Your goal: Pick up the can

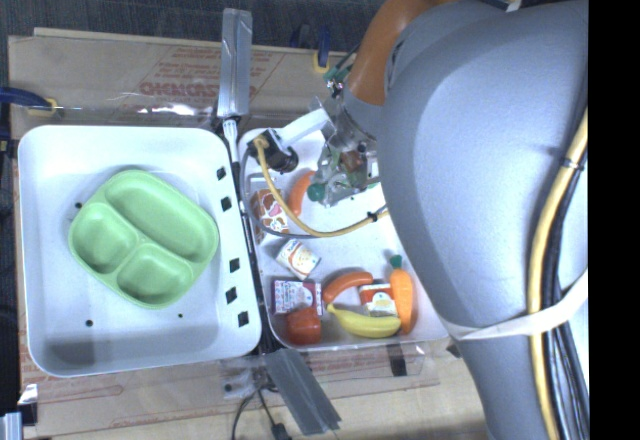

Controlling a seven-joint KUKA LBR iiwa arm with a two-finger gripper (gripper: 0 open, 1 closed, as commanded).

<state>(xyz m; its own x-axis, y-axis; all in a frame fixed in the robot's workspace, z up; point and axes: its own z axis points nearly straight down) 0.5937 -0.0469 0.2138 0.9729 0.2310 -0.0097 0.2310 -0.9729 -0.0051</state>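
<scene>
While I read the view from its near edge upward, the right bin (300, 348) shows a cluster along its front wall: a dark red box (291, 295) with a tomato (304, 326) just in front of it, a banana (365, 322) lying crosswise, a carrot (401, 298) upright beside it, a small red-labelled packet (378, 300) between them, and an orange-red curved piece (346, 281) just above the banana. A small white carton (299, 257) sits a little farther back, apart from that group.

Next back I log the can (271, 212), red-labelled, against the right bin's left wall. An orange piece (300, 193) lies just beside it on its right. The gripper (340, 178) hangs up and to the right of the can, near it but not over it; nothing of the can sits between the fingers. I cannot tell whether the jaws are open or closed, since cabling and the wrist body blur them.

A yellow hose (300, 220) loops from the wrist past the can. The arm (480, 158) bulks in from the right, orange band (385, 38) above the wrist.

The left bin (60, 328) holds a green divided plate (143, 237).
</scene>
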